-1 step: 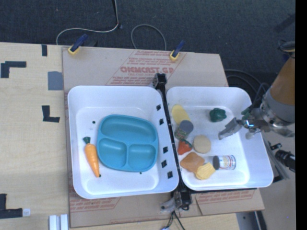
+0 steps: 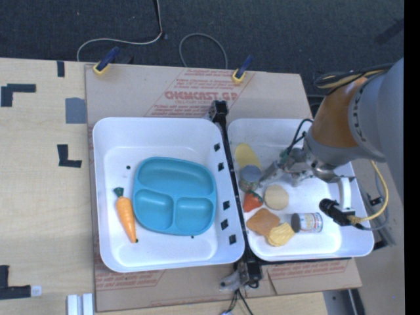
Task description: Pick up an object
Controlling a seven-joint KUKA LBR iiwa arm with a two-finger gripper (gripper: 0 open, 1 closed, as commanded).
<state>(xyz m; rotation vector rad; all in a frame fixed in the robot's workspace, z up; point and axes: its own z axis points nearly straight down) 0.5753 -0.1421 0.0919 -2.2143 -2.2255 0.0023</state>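
Note:
The right bin [image 2: 341, 245] holds several small objects. Among them are a pale yellow piece [image 2: 246, 155], a grey-blue piece [image 2: 250, 174], a red piece [image 2: 252, 201], a cream round piece [image 2: 276, 197], an orange slab [image 2: 262, 221], a yellow lump [image 2: 281, 235] and a small can [image 2: 308, 223] lying on its side. My gripper [image 2: 278, 170] is low in this bin, just above the cream round piece and right of the grey-blue piece. I see no object held in it.
The left bin [image 2: 105, 176] holds a blue divided plate [image 2: 174, 196] and a carrot [image 2: 125, 216] along its left side. A black divider [image 2: 224, 169] runs between the bins. The arm's grey and orange wrist [image 2: 338, 126] covers the right bin's far right corner.

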